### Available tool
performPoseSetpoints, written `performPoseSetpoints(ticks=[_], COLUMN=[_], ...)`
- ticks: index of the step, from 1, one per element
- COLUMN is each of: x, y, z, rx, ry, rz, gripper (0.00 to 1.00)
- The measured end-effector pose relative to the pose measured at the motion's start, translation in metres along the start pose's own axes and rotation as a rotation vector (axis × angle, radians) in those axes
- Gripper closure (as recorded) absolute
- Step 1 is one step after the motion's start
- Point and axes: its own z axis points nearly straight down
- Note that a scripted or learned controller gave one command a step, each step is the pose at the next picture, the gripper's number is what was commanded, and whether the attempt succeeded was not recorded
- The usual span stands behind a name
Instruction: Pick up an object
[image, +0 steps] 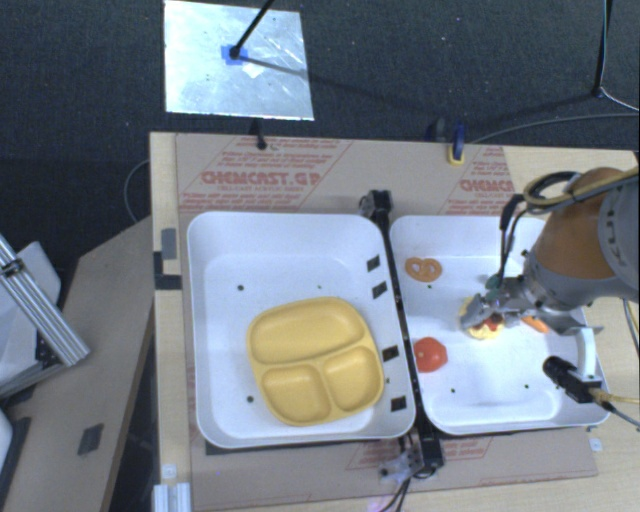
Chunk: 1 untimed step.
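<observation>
1. Camera view: dark carpet all round, a shiny foil sheet (238, 62) lying at the top, and a bench (300, 170) under brown paper printed with red lettering.
2. On the bench sit two white bins side by side, the left bin (215, 260) and the right bin (470, 400), with a black divider strip running between them.
3. The arm (585, 235) reaches in from the right, its orange band just above the wrist, bent down into the right bin.
4. The gripper (492, 312) is low in the right bin, right over a small yellow item (482, 328) with a bit of red on it.
5. Whether the gripper is spread or pinched I cannot tell; its tip is a small, blurred cluster, and the yellow item sits at it, touching or nearly so.
6. Up and to the left of the gripper lies an orange pretzel (423, 269), apart from it.
7. Down and to the left of the gripper sits a red tomato (430, 354) on the bin floor, close by but clear of the tip.
8. Just to the right of the gripper, under the wrist, a sliver of orange (537, 324) peeks out; what it is I cannot tell.
9. Far to the left of the gripper, across the divider, a yellow tray (315, 358) with three compartments lies flat in the left bin.
</observation>
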Motion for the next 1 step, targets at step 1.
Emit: performPoseSetpoints(ticks=[1], x=[-0.0084], y=[0.0058], z=[-0.0602], rx=[-0.004], ry=[-0.002], rz=[-0.002], gripper=[1.0])
